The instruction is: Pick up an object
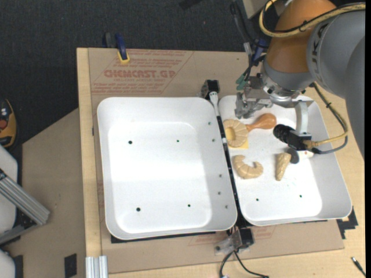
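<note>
Where arm hides right bin's (324, 204) far corner; jaws (state unclear) above wooden brush (246, 128) | croissant (248, 168) nearby

My bench top (145, 68) is a brown board printed with red lettering, held at its far edge by a blue and yellow clamp (121, 48). Around it I see dark, speckled carpet (58, 16). An aluminium rail (23, 198) juts in at the left, and black cables (243, 259) trail off the near edge.
</note>
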Tool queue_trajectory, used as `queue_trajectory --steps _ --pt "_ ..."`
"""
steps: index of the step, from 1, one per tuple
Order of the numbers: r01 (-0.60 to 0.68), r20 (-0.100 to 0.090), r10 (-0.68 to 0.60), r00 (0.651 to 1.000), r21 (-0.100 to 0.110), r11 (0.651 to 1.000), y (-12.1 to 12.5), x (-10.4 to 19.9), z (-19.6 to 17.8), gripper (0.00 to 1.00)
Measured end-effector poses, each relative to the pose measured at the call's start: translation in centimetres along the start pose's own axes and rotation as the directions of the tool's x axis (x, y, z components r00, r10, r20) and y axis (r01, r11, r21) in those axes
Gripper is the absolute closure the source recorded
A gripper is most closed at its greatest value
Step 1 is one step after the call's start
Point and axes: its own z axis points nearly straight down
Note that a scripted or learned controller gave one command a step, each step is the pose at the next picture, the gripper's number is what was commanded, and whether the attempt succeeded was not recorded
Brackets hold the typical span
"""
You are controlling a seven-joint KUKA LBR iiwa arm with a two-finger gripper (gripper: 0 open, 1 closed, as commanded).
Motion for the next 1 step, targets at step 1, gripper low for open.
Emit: queue_trajectory --steps 1 --pt "-0.005 0.002 0.005 1.0 -0.009 1.0 2.0 5.25 -16.57 1.0"
